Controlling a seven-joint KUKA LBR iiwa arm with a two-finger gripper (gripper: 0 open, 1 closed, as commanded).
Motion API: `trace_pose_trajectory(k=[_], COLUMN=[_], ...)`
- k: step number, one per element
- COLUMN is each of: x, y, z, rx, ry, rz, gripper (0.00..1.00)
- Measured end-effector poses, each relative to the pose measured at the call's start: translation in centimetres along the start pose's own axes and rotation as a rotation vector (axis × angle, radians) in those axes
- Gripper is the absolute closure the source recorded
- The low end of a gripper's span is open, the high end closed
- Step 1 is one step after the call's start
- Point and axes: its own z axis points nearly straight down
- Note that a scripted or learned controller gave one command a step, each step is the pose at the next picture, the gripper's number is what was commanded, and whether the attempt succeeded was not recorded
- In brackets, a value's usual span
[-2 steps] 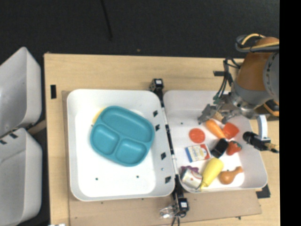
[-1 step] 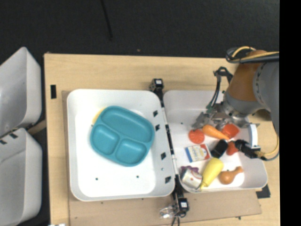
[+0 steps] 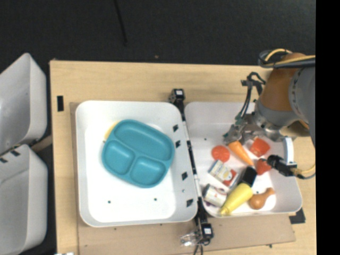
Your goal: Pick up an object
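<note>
Reaching in from the right, my arm (image 3: 284,97) hangs its gripper (image 3: 240,134) low over the right bin (image 3: 204,116), just above the carrot (image 3: 241,153) and tomato (image 3: 220,153); whether it grips anything I cannot tell. The toys crowd that bin; the teal plate (image 3: 138,153) sits alone in the left bin (image 3: 90,195).

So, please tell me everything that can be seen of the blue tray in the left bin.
The blue tray is a rounded, teal, plastic-looking plate with three shallow compartments: one large and two smaller. It lies flat, face up and turned askew, near the middle of the left bin. Something yellow peeks out from under its upper-left edge.
</note>
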Motion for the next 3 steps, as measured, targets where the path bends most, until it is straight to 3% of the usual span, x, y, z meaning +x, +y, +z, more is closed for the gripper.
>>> trace_pose_trajectory(k=[3], x=[-0.3], y=[0.5], z=[-12.8], rx=[0.0], ry=[0.001], rz=[-0.009], gripper=[1.0])
